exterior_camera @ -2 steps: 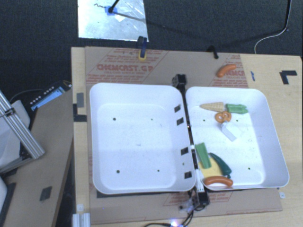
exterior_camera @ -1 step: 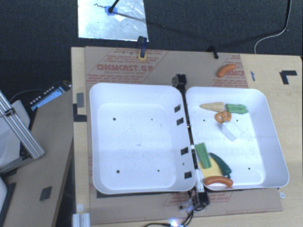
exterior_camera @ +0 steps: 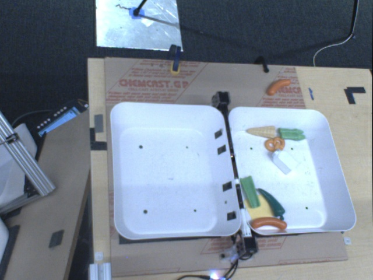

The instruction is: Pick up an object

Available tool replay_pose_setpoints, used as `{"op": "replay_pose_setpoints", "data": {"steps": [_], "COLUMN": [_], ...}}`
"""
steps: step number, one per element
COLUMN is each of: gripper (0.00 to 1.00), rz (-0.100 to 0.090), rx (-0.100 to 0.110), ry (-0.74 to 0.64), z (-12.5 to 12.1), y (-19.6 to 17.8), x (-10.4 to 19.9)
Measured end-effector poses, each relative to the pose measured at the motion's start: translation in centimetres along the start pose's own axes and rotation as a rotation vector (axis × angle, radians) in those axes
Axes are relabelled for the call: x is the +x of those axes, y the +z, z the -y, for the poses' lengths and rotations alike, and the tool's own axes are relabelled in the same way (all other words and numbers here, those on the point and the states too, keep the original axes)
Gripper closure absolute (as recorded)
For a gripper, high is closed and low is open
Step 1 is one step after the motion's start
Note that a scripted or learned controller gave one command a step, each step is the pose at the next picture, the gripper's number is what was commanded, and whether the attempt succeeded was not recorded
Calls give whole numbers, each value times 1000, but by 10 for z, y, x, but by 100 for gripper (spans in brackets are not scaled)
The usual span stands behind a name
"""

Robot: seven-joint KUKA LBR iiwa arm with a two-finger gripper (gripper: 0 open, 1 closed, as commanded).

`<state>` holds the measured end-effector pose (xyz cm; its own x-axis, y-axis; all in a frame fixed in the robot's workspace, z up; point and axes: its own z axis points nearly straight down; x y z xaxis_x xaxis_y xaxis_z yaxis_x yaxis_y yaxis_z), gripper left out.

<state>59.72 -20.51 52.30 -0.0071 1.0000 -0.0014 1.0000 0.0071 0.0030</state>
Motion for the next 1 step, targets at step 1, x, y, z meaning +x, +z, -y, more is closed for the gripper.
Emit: {"op": "replay_pose_setpoints", "data": {"steps": [1], "gripper": [100], "rz": [0], "rx": [-1], "ry": [10], "z": [115], "y": [0], "x": [-2]}}
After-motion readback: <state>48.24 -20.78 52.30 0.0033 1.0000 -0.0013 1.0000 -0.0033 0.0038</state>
